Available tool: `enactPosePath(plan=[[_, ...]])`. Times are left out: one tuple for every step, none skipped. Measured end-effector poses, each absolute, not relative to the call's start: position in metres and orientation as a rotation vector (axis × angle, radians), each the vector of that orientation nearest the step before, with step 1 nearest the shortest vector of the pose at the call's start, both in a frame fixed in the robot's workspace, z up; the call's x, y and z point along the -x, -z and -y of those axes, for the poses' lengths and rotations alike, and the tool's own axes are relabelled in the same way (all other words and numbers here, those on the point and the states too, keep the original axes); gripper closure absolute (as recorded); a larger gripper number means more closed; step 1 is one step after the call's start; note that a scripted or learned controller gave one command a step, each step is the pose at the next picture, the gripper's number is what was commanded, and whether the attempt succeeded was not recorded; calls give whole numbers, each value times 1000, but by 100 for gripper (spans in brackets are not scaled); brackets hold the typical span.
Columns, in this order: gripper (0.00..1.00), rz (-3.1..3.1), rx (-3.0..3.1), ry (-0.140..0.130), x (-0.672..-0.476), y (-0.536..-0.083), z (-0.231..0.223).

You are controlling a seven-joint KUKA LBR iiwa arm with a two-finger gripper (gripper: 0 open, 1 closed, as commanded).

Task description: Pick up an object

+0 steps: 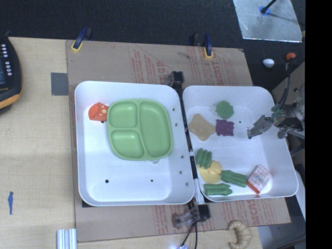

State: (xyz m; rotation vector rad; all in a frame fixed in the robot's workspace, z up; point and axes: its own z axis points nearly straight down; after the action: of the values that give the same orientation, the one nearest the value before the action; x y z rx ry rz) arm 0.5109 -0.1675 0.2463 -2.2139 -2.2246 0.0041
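Note:
My gripper (pixel 265 134) hangs over the right side of the right bin (pixel 277 157), reaching in from the right edge. Its two grey fingers (pixel 258 126) are spread open and hold nothing. To its left in that bin lie a purple piece (pixel 224 127), a round green waffle piece (pixel 224 109) and a tan square (pixel 201 126). Along the bin's front lie a green ridged piece (pixel 203 157), a yellow piece (pixel 210 173), two long green pieces (pixel 233 178) (pixel 218 190) and a red and white packet (pixel 259 179).
The left bin (pixel 129 185) holds a green divided plate (pixel 140 128) and a small red toy (pixel 97 112) at its upper left. A black clamp (pixel 177 78) sits between the bins at the back. A handheld controller (pixel 8 74) lies at the far left.

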Motion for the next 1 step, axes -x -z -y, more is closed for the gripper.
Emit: enactPosePath(plan=[[0,2237,2215,1,-627,-197,174]])
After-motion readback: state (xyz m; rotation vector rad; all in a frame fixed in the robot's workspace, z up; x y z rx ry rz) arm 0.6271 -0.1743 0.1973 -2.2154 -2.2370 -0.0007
